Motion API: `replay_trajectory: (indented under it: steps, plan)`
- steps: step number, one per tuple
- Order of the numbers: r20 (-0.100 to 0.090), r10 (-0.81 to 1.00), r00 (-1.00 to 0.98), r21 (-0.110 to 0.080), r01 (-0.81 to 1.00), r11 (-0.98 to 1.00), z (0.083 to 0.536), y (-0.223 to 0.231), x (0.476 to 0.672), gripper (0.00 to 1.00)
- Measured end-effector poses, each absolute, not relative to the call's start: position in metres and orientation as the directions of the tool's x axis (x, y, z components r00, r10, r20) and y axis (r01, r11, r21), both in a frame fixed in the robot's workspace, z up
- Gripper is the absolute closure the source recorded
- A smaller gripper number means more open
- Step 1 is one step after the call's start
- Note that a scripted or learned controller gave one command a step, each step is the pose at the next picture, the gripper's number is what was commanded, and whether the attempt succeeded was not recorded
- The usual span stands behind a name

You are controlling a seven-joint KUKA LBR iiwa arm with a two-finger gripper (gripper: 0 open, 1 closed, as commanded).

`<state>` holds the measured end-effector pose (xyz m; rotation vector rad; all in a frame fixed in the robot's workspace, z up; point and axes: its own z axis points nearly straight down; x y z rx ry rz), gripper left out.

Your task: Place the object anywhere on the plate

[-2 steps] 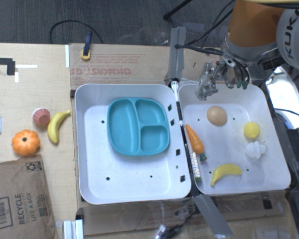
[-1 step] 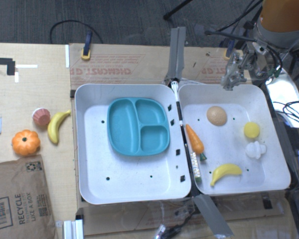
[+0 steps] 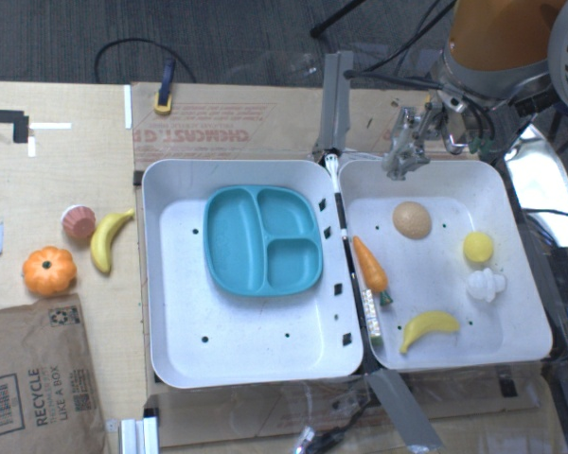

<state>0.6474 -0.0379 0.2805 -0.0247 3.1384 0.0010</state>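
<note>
Camera view, looking down at a slant: two shallow white bins sit side by side on the worktop (image 3: pixel 66 149). The left bin (image 3: pixel 170 282) holds one item, a teal divided plate (image 3: pixel 263 239) with three compartments, lying flat near the bin's centre; nothing rests on it.

The right bin (image 3: pixel 521 329) holds five items. A tan egg-shaped object (image 3: pixel 412 220) lies toward the far side. A yellow lemon-like ball (image 3: pixel 478 247) lies near the right wall, with a small white lumpy object (image 3: pixel 485 286) just beside it on the near side. A yellow banana (image 3: pixel 428 327) lies toward the near edge. An orange carrot (image 3: pixel 370 267) with a green stem end lies along the left wall, against the divide between the bins.

The gripper (image 3: pixel 402 159) hangs over the far left corner of the right bin, beyond the egg-shaped object and apart from it. Nothing is between its fingers; their spacing cannot be told from this angle. The arm with its orange band (image 3: pixel 502 17) enters from the upper right.

Outside the bins, on the worktop to the left: a second banana (image 3: pixel 108 240), a pink cupcake-like object (image 3: pixel 79 222) touching it, a small orange pumpkin (image 3: pixel 49 271), and a brown cardboard sheet (image 3: pixel 33 376) marked RECYCLE. A yellow-handled tool (image 3: pixel 164 97) lies at the far edge.
</note>
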Motion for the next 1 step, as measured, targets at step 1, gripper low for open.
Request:
replay_trajectory:
  steps: [1]
  plan:
    - [-0.005,-0.047,-0.999,0.001,-0.047,0.999,0.3221,0.0345,0.6596,1.0]
